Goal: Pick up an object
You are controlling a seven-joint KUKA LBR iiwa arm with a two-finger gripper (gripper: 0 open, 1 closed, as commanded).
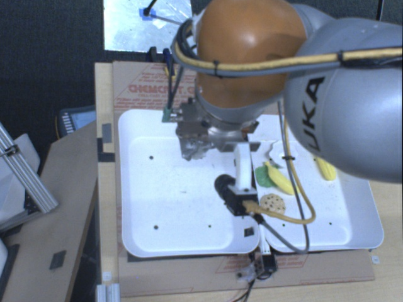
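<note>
My gripper [192,145] hangs low over the back middle of the left white bin [157,200], under the big orange wrist band. Nothing can be seen held in it. The loose objects lie in the right bin [352,222], to the gripper's right and nearer the camera. These are a yellow banana-like piece [281,180], a green piece [262,176] touching its left side, and a round speckled tan disc [272,202] just in front of them. Another yellow piece [325,168] sits farther right, partly hidden by the arm.
The arm's grey body covers the back of the right bin. A yellow cable [301,200] loops over the right bin's front left. Brown cardboard [135,90] lies behind the bins, and a wooden bench edge [69,168] is on the left.
</note>
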